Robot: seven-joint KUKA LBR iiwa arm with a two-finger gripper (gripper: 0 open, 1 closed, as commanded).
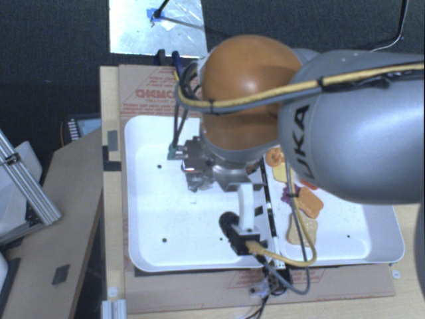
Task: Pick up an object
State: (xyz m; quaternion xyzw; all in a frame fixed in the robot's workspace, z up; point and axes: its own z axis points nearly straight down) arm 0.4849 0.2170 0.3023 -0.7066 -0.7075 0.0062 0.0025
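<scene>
My gripper (194,175) hangs low over the left bin (149,205), near the middle of its far half. My own wrist covers it from above, so I cannot tell whether it is wide or narrow, and I see nothing held in it.

What I could pick lies in the right bin (382,244), close to the wall it shares with the left one. An orange piece (311,203) sits there with a pale piece (300,234) just below it in the view, the two touching or nearly so. A smaller yellow-orange piece (275,157) peeks out from under my arm further up. All three are off to the right of my gripper, across the dividing wall and apart from it. The floor under my gripper looks bare apart from a few dark dots.

I judge these pieces to be light, toy-like things, probably plastic or foam: easy to lift, unlikely to break, but smooth enough to slip out of a shallow pinch. The orange piece looks flattish and rounded, so I would take it across its narrow width, near the middle, and low down. As the pale piece crowds it on one side, I would come in from the free sides. Their exact shape is partly hidden by my arm and a cable (292,198) hanging across them, so this is only a guess
</scene>
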